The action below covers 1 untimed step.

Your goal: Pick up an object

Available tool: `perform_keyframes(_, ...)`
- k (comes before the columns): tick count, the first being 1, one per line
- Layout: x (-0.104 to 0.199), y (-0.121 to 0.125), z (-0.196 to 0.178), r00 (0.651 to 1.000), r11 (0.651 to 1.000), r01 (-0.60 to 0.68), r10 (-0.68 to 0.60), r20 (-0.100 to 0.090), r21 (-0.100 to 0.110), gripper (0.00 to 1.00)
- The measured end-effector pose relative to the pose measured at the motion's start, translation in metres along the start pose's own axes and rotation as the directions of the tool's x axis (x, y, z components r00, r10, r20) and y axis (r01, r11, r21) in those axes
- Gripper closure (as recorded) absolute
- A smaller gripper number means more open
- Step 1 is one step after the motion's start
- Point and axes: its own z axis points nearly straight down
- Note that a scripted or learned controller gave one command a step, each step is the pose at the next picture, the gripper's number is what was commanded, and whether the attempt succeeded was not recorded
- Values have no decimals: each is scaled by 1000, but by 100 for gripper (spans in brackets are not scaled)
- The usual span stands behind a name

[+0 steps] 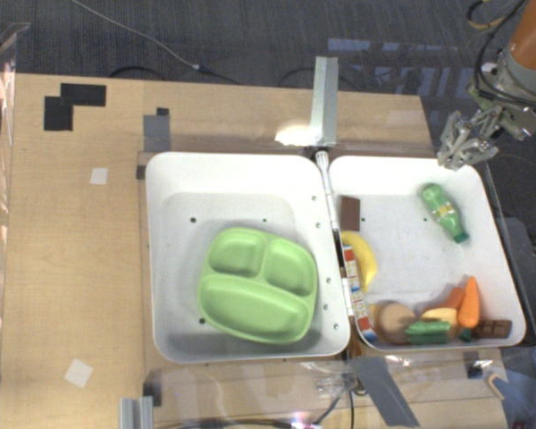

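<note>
Toy carrot [468, 304] low; gripper [464, 146], seemingly empty, above green bottle [444, 211].

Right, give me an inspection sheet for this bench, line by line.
Surface: wooden bench bearing two white bins, left bin and right bin, side by side.
Job's things: right bin holds a green bottle, banana, carrot, brown block and a pile of small toy foods along the lower edge.
Clutter: green divided plate in the left bin; black tape patches on the bench.
Gripper: gripper above the right bin's upper right corner, holding nothing.
Cables: thin cable across the floor; wires on the arm.
Surroundings: dark carpet.
</note>
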Motion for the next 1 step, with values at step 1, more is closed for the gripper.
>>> perform_keyframes(1,-3,7,-32,990,990,-144,144,-10,-10,100)
